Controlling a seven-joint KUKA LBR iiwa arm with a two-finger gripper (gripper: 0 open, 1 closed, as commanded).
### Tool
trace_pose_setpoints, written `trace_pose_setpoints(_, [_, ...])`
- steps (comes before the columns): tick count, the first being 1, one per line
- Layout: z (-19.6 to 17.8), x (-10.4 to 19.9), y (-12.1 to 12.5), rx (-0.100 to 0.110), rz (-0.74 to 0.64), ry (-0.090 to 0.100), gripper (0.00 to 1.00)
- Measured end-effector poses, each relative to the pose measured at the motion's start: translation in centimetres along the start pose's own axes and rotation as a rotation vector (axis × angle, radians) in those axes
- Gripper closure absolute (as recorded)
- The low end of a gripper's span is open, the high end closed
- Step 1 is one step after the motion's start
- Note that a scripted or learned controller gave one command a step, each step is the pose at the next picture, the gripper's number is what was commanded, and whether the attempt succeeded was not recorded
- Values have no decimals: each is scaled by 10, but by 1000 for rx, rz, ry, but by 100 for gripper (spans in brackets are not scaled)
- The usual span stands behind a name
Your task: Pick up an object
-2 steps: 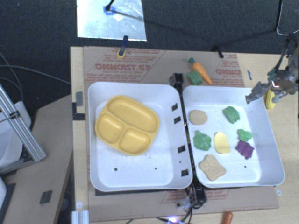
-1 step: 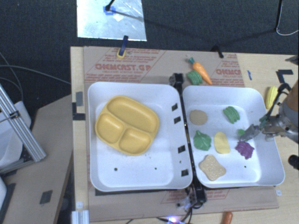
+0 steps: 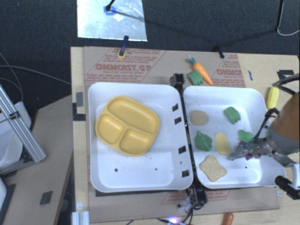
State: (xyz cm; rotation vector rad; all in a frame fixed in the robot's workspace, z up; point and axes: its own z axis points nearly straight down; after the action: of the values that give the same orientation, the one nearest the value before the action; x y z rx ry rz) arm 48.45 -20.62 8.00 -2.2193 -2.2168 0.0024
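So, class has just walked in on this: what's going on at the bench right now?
A robot arm reaches in from the right, its end effector low in the right bin, close to a yellow toy piece and a green one. Nothing is visibly held. A tan round, more green pieces and a cracker-like piece lie around it. The left bin holds a yellow divided plate. A toy carrot lies outside the bins.

Right bin's got the toy food

Yellow piece point(image 3: 222, 143) lies flat beside leafy green point(image 3: 203, 141), cracker point(image 3: 212, 168), tan disc point(image 3: 198, 117).
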Motion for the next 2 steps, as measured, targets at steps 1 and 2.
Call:
trace_pose_setpoints(1, [-29,1,81,-15,-9,-6,0])
trace_pose_setpoints(2, [-3,-1,20,-1,1,-2,0])
